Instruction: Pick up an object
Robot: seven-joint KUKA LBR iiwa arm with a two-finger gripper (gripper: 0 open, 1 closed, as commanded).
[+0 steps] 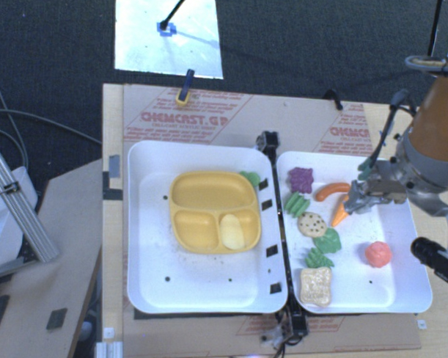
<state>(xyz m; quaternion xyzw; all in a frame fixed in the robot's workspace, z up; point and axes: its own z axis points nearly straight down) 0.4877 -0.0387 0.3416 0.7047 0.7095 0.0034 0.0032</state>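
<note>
1. End effector (353, 199) hung low over the right bin (411, 291), just beside the carrot (339, 214), when you looked at this moment. Whether it was parted, closed, or clamped on anything, you could not tell from above; the wrist hid that.
2. You saw the carrot lying on the bin floor with its orange tip pointing away from the end effector. It seemed to touch or nearly touch the tooling, but nothing showed it lifted.
3. Around the carrot you had other candidates: an orange sausage (331, 190) just above it, a purple grape bunch (301, 179) further left, a round cookie (311, 225) left and below, green leafy pieces (326, 241) below, a red ball (378, 254) below and to the right, and a toast slice (316, 285) well below.
4. Far left of the carrot, the left bin (143, 282) held a yellow divided plate (209, 192) with a pale lump (232, 232) in one compartment.
5. Judged from this, the approach looked done; the grasp itself and the lift were not yet confirmed, so you should have counted the pick as unfinished.
</note>
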